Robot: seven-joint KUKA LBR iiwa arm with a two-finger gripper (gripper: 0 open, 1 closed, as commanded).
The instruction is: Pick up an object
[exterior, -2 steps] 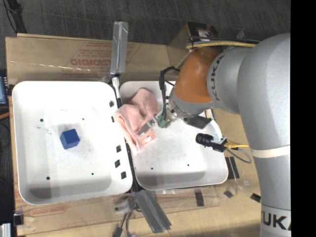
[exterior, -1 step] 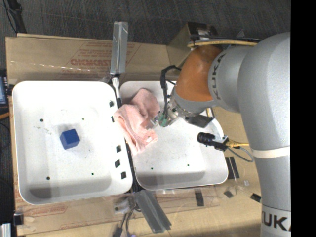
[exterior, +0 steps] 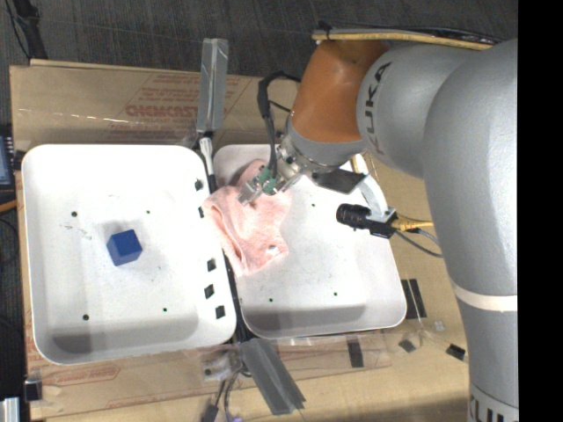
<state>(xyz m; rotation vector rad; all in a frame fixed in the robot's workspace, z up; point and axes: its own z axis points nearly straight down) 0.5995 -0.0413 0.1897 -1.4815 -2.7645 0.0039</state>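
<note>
In the camera view you have 2 white bins side by side on the surface. The left bin (exterior: 53, 236) carries 1 small blue cube (exterior: 125, 246), sitting well apart from everything else. The right bin (exterior: 352, 271) holds a crumpled pink cloth (exterior: 255, 222), bunched against its left wall and spilling slightly over the divider between the bins.

Your arm (exterior: 422, 104) reaches in from the right, its orange band above the wrist, and the hand (exterior: 266, 183) sits low at the cloth's upper edge, touching or just about touching the fabric. You cannot tell from this angle how far apart its tips stand, nor whether any cloth lies between them, so do not count it as a hold.

Judging by this, you are at the grasp step on the cloth, with the lift not yet done. The next move calls for a firm pinch on a raised fold, then a straight rise. Watch that the cloth comes up with the hand; soft fabric may slip free, or drag on the divider as it goes.
</note>
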